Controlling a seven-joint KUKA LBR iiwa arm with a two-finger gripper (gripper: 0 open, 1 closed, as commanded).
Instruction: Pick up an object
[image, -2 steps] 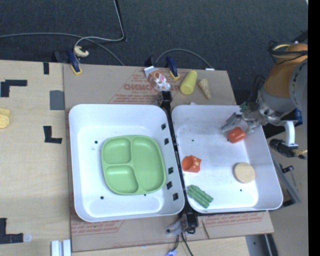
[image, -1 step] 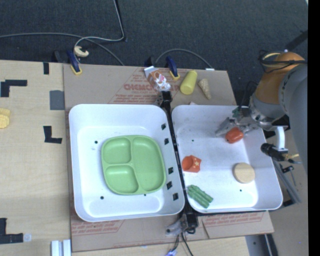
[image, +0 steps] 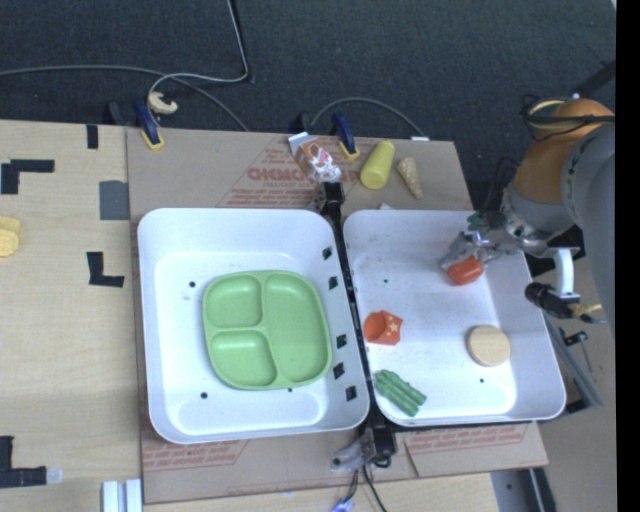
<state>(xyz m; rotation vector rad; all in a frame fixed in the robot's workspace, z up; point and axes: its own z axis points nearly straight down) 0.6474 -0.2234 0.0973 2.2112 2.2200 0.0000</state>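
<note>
My gripper (image: 466, 252) reaches into the right bin (image: 420, 235) from the right, low over its upper right part. A small red object (image: 465, 271) lies right at the fingertips, touching or just under them; I cannot tell whether it sits between them. Further down the same bin lie an orange-red piece (image: 382, 328), a round beige cookie-like disc (image: 489, 346) and a green ridged item (image: 400, 391) near the front left corner.
The left bin (image: 165, 250) holds a green divided plate (image: 266, 328). Behind the bins on the cardboard lie a yellow cylinder (image: 377, 165), a tan cone (image: 410, 177) and a small packet (image: 314, 158). The arm's body (image: 560, 170) rises at the right edge.
</note>
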